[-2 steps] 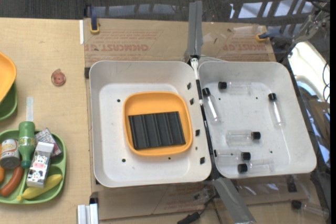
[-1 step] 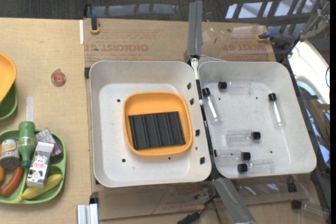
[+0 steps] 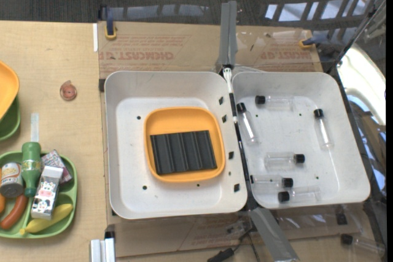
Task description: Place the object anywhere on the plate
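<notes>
- Camera view from above: two white bins stand side by side on a sheet of brown cardboard (image 3: 147, 49) and touch along the middle.
- The left bin (image 3: 123, 132) holds an orange plate (image 3: 184, 116) with rounded corners, near the centre of the bin floor.
- A dark grey ribbed block (image 3: 184, 152) lies flat on the plate, fully inside its rim. It covers most of the plate's lower part, and a bare orange strip shows above it.
- The right bin (image 3: 341, 126) holds several clear tubes with black caps, all lying on their sides and apart from each other:
  - one tube (image 3: 247, 126) is close to the left wall;
  - one tube (image 3: 273, 101) is near the top;
  - one tube (image 3: 322, 129) is towards the right wall;
  - three more tubes are in the lower part (I count six caps, but the clear bodies are hard to follow).
- How the gripper stands, and whether it has hold of anything, I cannot tell.
- To the left of the bins is a wooden table (image 3: 49, 58). On it there is a green tray (image 3: 64, 218) with toy food, among it a green bottle (image 3: 31, 165).
- Above the tray, an orange bowl (image 3: 6, 92) is cut by the picture edge, and a small pink round thing (image 3: 68, 91) lies alone on the wood.
</notes>
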Action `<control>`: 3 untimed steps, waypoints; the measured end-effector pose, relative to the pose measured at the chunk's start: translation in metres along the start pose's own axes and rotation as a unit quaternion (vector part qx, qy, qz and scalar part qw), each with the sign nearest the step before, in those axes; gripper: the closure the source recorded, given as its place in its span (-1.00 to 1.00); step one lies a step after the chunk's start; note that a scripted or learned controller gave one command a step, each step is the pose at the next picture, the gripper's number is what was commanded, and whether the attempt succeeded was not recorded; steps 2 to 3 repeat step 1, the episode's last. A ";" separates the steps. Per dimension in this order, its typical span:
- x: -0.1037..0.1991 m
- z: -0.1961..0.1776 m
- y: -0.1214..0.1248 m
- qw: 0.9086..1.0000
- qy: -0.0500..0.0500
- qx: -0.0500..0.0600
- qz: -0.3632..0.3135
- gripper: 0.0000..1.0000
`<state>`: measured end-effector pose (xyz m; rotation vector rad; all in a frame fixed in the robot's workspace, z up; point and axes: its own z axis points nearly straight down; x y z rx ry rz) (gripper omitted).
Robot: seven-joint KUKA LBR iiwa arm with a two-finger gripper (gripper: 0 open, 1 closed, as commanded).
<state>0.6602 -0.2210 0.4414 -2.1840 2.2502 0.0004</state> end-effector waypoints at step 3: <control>0.000 0.000 0.000 0.995 0.000 0.000 -0.096 -1.00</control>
